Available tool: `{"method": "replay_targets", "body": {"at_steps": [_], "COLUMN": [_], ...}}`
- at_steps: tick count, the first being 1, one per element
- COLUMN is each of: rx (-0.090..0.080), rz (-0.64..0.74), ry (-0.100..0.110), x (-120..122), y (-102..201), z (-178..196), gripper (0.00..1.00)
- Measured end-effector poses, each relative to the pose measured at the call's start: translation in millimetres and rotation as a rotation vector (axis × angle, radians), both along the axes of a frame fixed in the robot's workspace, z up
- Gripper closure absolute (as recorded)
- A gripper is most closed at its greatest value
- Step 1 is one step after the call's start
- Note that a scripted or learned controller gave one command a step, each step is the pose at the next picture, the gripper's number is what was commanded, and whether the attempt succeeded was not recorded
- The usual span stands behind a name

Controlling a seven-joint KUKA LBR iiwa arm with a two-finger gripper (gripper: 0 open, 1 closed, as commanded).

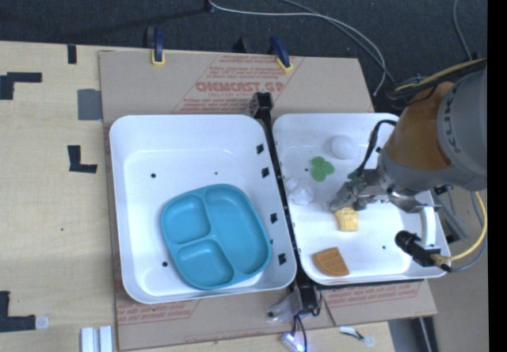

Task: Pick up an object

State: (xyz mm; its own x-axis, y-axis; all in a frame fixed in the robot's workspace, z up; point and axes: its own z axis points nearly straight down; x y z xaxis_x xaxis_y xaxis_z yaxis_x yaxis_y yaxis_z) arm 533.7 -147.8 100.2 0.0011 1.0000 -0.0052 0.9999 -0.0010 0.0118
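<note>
**Inspector:** Gripper (348, 198) position first. It sits low inside the right bin (372, 267), wrist bent over from the arm (432, 140). The metal tip hangs directly above a small yellow block (346, 220), close enough that the two look almost in contact from this slant.

**Clerk:** Does it hold the block?

**Inspector:** I cannot tell. The tip shows as one dark cluster, so I will not say how wide it stands, and nothing is visibly caught in it. The block appears to lie on the bin floor.

**Clerk:** Other candidates nearby?

**Inspector:** A green piece (321, 168) lies just beyond the tip, toward the far wall; a white rounded object (344, 147) sits farther that way. A crumpled clear item (299, 193) rests to the tip's side nearest the divider, and an orange wedge (331, 262) lies past the block toward the near wall. All stand apart from one another, which leaves room for a descent.

**Clerk:** And the other bin?

**Inspector:** The left bin (131, 144) holds a blue divided plate (214, 235), well away from the tool across the divider.

**Clerk:** Your judgement?

**Inspector:** The yellow block looks to be the target, given the alignment. Lift not yet done; a small block may slip aside.
</note>
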Motion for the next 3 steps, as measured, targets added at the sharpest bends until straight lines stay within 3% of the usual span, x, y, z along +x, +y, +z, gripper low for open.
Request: {"method": "replay_targets", "body": {"at_steps": [1,3], "rx": [0.005,0.005], "rz": [0.002,0.002], "ry": [0.009,0.007], "x": [3,5], "y": [-1,-1], "z": [42,164], "gripper": [1.0,1.0]}}
